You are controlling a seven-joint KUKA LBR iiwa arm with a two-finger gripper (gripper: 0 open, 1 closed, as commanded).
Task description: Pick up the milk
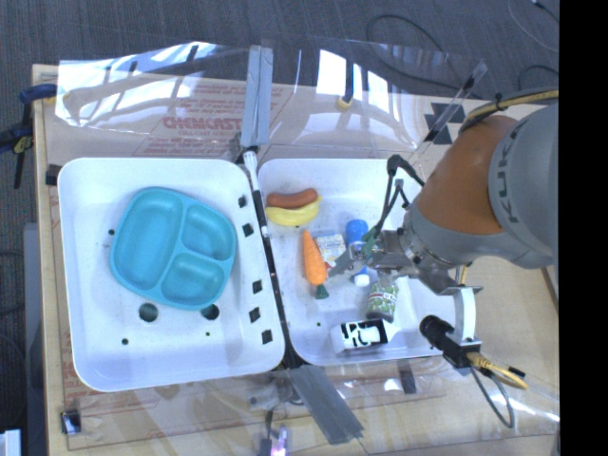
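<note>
The milk (364, 333) is a small black-and-white carton lying near the front wall of the right bin (313, 174). My gripper (369, 257) hangs low over the middle of that bin, behind the carton and apart from it, among a blue-capped bottle (356, 229) and a green speckled jar (383, 300). The grey and orange arm (475, 193) reaches in from the right and hides the bin's right side.
A sausage (293, 199), a banana (293, 216) and a carrot (313, 257) lie in the right bin's left half, beside a small clear packet (330, 245). The left bin (85, 350) holds a blue divided plate (174, 246).
</note>
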